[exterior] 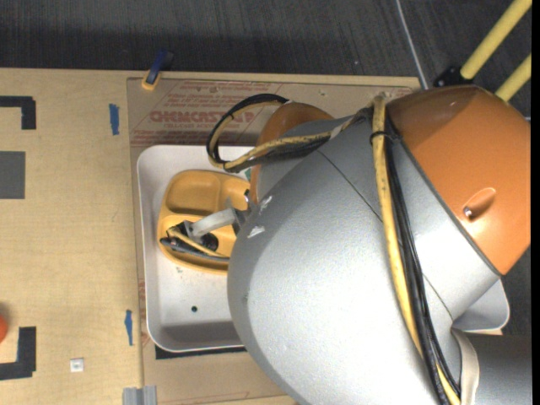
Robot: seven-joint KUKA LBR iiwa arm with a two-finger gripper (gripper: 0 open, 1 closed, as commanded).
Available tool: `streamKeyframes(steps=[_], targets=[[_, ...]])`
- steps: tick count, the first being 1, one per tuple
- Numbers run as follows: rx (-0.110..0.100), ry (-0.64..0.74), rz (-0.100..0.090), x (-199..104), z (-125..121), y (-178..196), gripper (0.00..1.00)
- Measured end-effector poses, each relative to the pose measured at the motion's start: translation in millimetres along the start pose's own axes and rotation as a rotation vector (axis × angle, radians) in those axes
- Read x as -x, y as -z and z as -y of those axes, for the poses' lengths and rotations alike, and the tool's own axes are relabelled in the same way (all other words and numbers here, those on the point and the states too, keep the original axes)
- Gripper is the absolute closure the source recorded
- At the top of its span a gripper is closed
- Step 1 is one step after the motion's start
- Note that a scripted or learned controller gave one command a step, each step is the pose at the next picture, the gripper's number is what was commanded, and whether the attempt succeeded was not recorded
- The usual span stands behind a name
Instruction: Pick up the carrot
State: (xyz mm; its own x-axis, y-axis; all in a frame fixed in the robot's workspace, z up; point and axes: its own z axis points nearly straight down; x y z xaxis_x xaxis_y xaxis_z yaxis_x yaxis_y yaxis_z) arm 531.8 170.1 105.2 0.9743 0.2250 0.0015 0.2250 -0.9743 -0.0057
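The arm is silvery grey with a broad orange band and black and yellow cables running along it. The bin is plain white. Inside it sits a yellow-orange object with black and grey parts. The counter is tan cardboard brown, marked with black squares and short blue tape strips; faded red lettering runs above the bin. The floor is dark grey, crossed by yellow bars

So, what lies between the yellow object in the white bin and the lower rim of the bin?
In the camera view, bare bin floor lies between the yellow object and the lower rim, with one small dark speck on it.
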Motion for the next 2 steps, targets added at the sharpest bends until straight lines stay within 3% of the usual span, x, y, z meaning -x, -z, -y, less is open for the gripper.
streamKeyframes(steps=[1, 2], targets=[[0.005, 0.049, -0.015, 44.6, 19.6, -16.1, 0.00], [0.009, 0.026, -0.012, 38.1, 52.0, -17.4, 0.00]])
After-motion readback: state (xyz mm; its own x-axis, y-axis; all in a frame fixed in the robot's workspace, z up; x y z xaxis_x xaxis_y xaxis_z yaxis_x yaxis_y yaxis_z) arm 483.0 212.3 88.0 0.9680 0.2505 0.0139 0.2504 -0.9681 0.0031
